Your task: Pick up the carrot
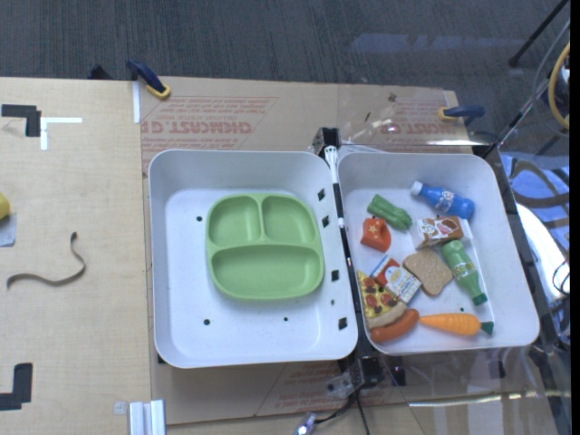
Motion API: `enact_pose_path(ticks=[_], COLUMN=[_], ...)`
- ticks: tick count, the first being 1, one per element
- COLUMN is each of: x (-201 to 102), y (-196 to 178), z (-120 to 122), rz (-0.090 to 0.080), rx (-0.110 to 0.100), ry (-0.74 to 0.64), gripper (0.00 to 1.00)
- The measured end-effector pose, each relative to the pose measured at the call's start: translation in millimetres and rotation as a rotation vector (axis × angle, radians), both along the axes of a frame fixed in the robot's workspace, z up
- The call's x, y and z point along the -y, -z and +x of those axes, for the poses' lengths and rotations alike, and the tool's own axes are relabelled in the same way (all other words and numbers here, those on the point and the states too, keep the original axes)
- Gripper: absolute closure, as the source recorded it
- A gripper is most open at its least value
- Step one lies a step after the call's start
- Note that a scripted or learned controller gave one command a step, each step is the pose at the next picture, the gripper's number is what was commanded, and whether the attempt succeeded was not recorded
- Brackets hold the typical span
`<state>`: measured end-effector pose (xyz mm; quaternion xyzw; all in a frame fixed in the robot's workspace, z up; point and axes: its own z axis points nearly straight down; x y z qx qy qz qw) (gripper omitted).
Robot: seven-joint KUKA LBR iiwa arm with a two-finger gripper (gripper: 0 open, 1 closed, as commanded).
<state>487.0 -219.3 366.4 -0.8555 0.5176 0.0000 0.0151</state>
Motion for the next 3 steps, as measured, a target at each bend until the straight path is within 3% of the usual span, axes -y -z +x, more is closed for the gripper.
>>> enact_pose_path(ticks=[1,3], x=[-0.3,-0.3], y=[0.2,0.1], z=[0.0,0.0], rz=[0.0,0.0], rx=[-0.001,-0.001], ry=[-0.001,-0.001], gripper=[0.0,0.0])
